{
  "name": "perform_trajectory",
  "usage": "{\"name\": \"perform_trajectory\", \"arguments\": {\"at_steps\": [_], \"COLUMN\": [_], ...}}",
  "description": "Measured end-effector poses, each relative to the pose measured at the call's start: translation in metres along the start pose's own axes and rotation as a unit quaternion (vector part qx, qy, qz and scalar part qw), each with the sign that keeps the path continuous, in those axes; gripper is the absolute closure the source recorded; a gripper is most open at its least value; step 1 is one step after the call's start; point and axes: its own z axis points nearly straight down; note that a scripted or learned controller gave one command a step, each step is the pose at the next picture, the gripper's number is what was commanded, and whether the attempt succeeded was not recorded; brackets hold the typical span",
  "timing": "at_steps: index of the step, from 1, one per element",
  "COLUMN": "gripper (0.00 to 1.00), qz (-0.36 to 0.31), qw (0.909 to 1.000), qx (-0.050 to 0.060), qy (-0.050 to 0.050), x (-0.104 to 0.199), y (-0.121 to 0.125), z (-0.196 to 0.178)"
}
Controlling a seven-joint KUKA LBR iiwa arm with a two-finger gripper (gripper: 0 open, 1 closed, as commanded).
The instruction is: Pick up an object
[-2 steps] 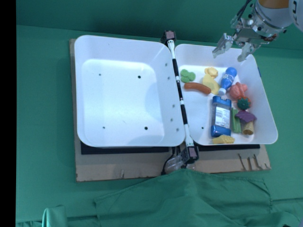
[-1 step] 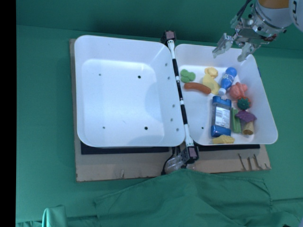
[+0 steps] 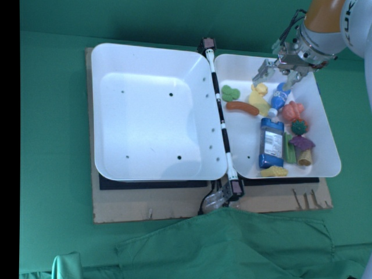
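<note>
1. The toys lie in the right bin (image 3: 325,156): a yellow duck (image 3: 258,100), a blue bottle (image 3: 279,99), an orange sausage (image 3: 242,107) and a green piece (image 3: 230,92) toward its far end.
2. Further along the bin are a reddish lump (image 3: 292,111), a green spiky ball (image 3: 299,127), a blue packet (image 3: 271,142), a green stick (image 3: 289,149), a purple-topped cone (image 3: 303,149) and a yellow piece (image 3: 273,171) at the near rim.
3. The gripper (image 3: 276,73) hangs above the far end of that bin, just over the duck and bottle; its fingers are spread apart with nothing between them.
4. One finger (image 3: 260,72) points toward the duck's side, the other reaches down near the bottle's top.
5. The arm (image 3: 328,7) enters from the upper right, its orange band above the wrist.
6. The left bin (image 3: 116,57) sits beside the right one, with a black-and-white rod (image 3: 221,118) running between them.
7. Both bins rest on a cardboard sheet (image 3: 145,205) over green cloth (image 3: 52,156).
</note>
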Motion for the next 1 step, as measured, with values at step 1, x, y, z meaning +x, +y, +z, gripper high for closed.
{"name": "perform_trajectory", "arguments": {"at_steps": [1], "gripper": [0.00], "qz": [0.000], "qw": [1.0000], "qx": [0.000], "qy": [0.000], "x": [0.0006], "y": [-0.0086], "z": [0.0558]}}
